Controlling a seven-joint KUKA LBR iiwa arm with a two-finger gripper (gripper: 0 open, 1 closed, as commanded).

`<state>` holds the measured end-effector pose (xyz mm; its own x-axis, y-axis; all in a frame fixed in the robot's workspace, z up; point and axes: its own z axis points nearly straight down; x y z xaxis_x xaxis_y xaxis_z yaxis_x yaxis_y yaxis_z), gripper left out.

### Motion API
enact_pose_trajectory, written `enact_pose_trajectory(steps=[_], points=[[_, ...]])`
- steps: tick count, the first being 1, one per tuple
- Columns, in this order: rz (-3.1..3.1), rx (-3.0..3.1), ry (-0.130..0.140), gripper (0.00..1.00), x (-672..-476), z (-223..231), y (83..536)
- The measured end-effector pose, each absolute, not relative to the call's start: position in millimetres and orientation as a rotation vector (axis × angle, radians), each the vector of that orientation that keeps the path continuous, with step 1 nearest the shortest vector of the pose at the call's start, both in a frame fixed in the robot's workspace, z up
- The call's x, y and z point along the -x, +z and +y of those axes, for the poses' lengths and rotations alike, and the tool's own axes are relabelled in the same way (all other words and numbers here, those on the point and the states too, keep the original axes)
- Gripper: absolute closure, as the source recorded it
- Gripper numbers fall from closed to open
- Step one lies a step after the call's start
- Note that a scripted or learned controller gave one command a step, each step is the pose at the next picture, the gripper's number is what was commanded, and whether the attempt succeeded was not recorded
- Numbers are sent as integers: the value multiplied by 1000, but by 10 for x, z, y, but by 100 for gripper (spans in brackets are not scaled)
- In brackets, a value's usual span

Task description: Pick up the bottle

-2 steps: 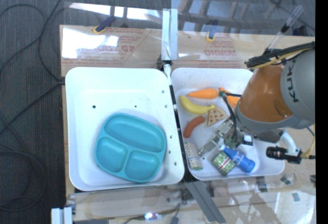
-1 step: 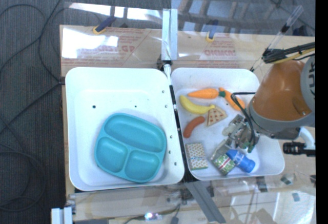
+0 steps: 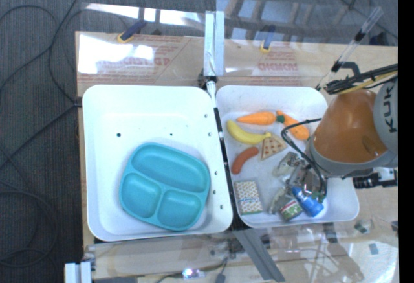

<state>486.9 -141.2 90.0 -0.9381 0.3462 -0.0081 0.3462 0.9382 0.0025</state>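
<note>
The bottle (image 3: 308,203) is small and blue and lies tilted near the front right corner of the right bin (image 3: 336,214). It rests beside a green can (image 3: 290,211). My gripper (image 3: 299,176) hangs low over the bin's right half, under the arm's orange band (image 3: 346,133). It is just behind the bottle and very close to it. The arm covers the bin's right side, and the metal parts of the gripper blur into the clutter below.
The right bin also holds a carrot (image 3: 258,118), a banana (image 3: 246,134), a sausage (image 3: 244,158), a wedge-shaped pizza slice (image 3: 272,146) and a small cracker box (image 3: 248,197). The left bin (image 3: 110,113) holds a blue divided plate (image 3: 165,186).
</note>
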Motion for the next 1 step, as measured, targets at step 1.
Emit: enact_pose_trajectory(steps=[1], points=[[3067,-550,5,100,-4919,-1410,1018]])
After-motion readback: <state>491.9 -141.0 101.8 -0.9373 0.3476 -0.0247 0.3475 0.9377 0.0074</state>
